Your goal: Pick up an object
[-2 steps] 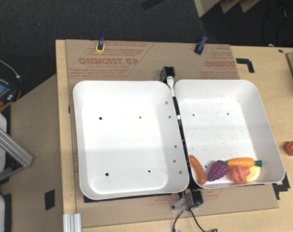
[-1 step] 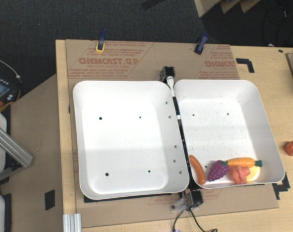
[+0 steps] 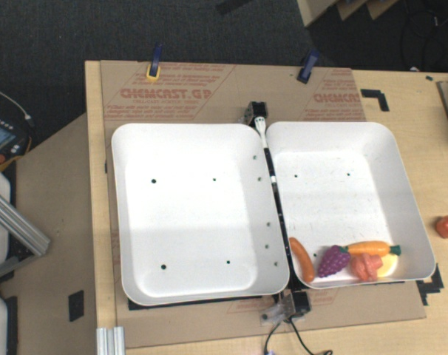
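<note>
The toy foods cluster in the right bin's (image 3: 401, 170) near corner: a sausage (image 3: 301, 260), purple grapes (image 3: 333, 261), and a carrot (image 3: 372, 248) lying over a red piece (image 3: 364, 268). They look like light, stiff, smooth plastic that is likely to slip. The sausage lies slightly apart, so pinching across its narrow middle seems best. The left bin (image 3: 187, 198) lies beside. The pincer's state cannot be told.
</note>
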Robot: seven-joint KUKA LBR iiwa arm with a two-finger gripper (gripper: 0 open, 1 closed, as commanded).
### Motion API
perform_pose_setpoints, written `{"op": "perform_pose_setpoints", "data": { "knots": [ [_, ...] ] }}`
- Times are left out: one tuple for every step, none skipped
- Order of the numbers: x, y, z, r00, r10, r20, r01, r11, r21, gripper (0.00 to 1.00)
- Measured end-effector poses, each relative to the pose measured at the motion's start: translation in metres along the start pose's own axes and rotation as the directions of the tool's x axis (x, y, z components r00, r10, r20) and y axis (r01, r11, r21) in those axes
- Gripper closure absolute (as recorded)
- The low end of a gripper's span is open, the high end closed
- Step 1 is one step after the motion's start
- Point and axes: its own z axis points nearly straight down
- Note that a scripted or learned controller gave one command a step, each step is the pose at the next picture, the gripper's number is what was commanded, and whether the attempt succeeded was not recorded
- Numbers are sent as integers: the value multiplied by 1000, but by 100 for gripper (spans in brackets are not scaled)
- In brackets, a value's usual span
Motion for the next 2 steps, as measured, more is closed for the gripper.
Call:
{"op": "perform_pose_setpoints", "data": {
  "knots": [
    [0,0,0,1000,0,0,0,1000,0,100],
    [0,0,0,1000,0,0,0,1000,0,100]
  ]
}}
